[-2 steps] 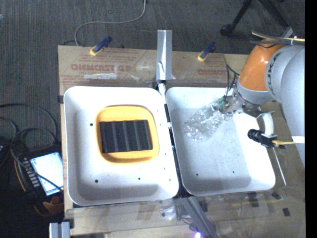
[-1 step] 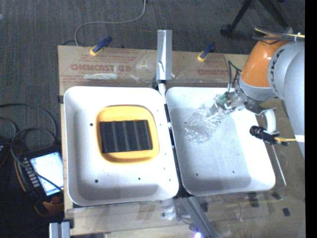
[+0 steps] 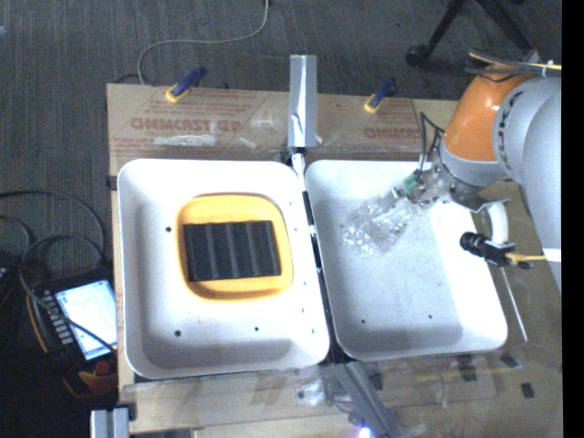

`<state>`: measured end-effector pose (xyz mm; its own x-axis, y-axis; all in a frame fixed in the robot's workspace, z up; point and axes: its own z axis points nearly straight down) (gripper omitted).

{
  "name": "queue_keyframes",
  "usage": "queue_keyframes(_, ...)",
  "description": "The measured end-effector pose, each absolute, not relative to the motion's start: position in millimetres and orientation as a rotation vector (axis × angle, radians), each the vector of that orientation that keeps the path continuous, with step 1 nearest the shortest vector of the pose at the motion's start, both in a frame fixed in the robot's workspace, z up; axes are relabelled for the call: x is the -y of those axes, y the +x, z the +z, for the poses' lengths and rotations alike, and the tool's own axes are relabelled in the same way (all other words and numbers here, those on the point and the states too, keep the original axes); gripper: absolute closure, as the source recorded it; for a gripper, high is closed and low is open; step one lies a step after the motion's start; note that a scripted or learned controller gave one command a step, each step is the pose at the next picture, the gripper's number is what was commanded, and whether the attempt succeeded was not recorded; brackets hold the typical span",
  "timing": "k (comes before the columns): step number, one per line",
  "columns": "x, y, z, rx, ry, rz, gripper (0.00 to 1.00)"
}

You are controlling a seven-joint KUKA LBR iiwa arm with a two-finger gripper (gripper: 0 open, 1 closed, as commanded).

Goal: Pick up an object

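Claw (image 3: 422,186) low over right bin (image 3: 456,318), upper right corner; grip state impossible to tell. Clear crinkled plastic piece (image 3: 376,222) lies just left and below it, long axis slanting toward claw. Yellow-framed tray (image 3: 235,248) sits in left bin (image 3: 146,272).

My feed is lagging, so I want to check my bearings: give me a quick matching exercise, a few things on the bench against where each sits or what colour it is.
Things:
1. yellow tray with dark slats
2. crumpled clear plastic piece
3. blue-handled clamp
4. orange band

Places or states:
A. on the arm, at the view's right
B. lying in the right bin
C. lying in the left bin
D. on the cardboard sheet behind the left bin

Pairs: 1-C, 2-B, 3-D, 4-A
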<state>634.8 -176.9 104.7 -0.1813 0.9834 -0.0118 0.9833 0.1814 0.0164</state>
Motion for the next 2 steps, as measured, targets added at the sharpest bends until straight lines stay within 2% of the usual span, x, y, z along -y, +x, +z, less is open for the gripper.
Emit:
queue_keyframes(1, 145, 620.9, 91, -2.423, 1.979, 0.004, 0.0)
queue_keyframes(2, 139, 595.2, 156, -2.358, 2.076, 0.0, 0.0)
